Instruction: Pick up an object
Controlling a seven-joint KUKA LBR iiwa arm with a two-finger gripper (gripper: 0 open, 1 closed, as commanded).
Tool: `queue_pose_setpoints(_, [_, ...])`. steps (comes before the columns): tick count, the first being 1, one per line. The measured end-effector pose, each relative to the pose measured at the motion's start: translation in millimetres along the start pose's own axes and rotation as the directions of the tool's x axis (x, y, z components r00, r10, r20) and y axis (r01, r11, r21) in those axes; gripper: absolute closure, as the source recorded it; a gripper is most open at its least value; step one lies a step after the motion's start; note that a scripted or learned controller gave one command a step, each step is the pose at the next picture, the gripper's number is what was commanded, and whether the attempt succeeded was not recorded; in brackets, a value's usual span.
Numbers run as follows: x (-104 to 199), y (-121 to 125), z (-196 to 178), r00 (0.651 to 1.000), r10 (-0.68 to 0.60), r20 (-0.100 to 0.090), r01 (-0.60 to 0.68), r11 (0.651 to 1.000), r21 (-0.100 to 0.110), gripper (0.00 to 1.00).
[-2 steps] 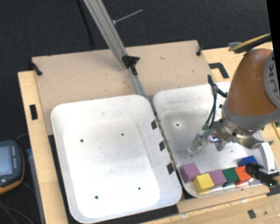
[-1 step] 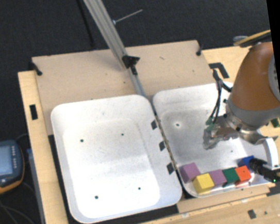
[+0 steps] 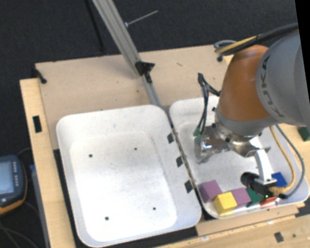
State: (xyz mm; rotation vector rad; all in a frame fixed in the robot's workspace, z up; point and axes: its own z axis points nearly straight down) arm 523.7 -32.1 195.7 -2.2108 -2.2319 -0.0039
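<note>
Closest to the lens is the arm (image 3: 254,91), grey with an orange band, which overhangs the right bin (image 3: 183,113) and screens much of its floor. Beneath it the pincer (image 3: 206,146) sits over the bin's middle, near the wall beside the left bin (image 3: 114,118). Whether it is wide or narrow cannot be told, and nothing is seen held. Candidate objects cluster in the near corner of the right bin: a purple block (image 3: 210,189), a yellow block (image 3: 225,202) touching it, a second purple block (image 3: 242,196) and a blue block (image 3: 277,179). Green and red pieces beside them are too small to identify. Judged step: approach, with no grasp made. The next move calls for travel toward that corner, alignment over one block, and a descent clear of its neighbours.
</note>
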Motion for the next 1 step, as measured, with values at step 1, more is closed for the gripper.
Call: queue_pose_setpoints(1, [95.3, -11.5, -15.1, 1.000, -0.001, -0.001, 0.001, 1.000, -0.001, 1.00])
